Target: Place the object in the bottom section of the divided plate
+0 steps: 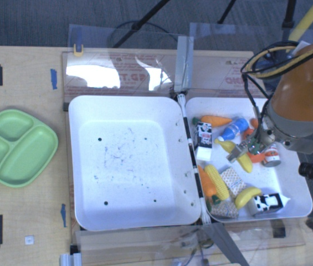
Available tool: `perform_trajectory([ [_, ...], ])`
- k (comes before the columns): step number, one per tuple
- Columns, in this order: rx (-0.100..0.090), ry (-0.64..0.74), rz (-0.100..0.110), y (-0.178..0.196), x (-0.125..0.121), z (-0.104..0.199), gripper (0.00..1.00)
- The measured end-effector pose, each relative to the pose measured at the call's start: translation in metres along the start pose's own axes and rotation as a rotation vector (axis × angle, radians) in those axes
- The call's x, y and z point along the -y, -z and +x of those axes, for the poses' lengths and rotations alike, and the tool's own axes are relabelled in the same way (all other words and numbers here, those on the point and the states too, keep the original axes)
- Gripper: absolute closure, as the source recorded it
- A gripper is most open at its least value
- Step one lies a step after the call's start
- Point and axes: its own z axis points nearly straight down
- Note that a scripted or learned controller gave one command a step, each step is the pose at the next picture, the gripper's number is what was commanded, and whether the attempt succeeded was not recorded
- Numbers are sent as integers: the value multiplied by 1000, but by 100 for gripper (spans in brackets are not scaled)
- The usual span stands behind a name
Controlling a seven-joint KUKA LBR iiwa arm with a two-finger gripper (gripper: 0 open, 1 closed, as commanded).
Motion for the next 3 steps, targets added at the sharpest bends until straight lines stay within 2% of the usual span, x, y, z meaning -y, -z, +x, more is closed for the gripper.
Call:
perform_trajectory([
  [1,1,175,-1,-35,-87,41,100],
  [2,-2,100,2,-48,-127,127,100],
  [3,0,-150,0,-36,-177,205,100],
])
